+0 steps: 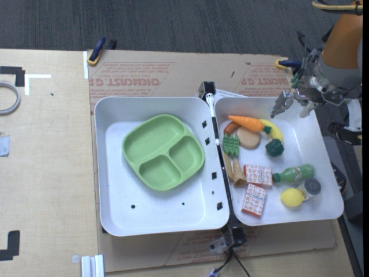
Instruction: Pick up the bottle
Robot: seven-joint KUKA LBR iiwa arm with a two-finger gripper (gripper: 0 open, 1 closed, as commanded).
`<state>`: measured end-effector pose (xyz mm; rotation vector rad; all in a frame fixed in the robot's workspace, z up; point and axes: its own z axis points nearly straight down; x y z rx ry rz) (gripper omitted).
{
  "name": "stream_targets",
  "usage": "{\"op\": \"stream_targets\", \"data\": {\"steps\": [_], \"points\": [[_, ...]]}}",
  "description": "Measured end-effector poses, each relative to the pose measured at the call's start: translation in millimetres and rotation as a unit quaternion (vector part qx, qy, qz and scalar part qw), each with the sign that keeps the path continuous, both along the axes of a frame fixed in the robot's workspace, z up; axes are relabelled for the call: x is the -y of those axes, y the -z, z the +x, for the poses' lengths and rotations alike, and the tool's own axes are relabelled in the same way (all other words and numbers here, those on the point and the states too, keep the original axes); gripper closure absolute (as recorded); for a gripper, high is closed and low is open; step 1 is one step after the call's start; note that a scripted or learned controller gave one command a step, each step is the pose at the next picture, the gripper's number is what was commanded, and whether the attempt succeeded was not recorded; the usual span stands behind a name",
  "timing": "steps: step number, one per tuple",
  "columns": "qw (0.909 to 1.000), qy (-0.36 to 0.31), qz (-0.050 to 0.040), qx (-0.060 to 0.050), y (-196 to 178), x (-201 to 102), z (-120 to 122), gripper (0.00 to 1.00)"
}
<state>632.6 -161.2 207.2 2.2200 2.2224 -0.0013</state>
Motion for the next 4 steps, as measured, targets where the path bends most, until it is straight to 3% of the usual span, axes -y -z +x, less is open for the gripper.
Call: {"op": "stream_targets", "data": {"steps": [1,2,3,4], "points": [[1.0000,-0.001,-0.0006,0.000,-9.8,0.3,0.4,1.00],[0.9986,0.052,0.0003,-0.001,-46.0,-147.5,-31.4,1.00],[0.9946,0.104,-0.0002,-0.001,15.5,-204.4,-99.8,1.00],[0.9983,0.058,-0.0001,-0.001,15.5,-238.2,-151.9,1.00]]}}
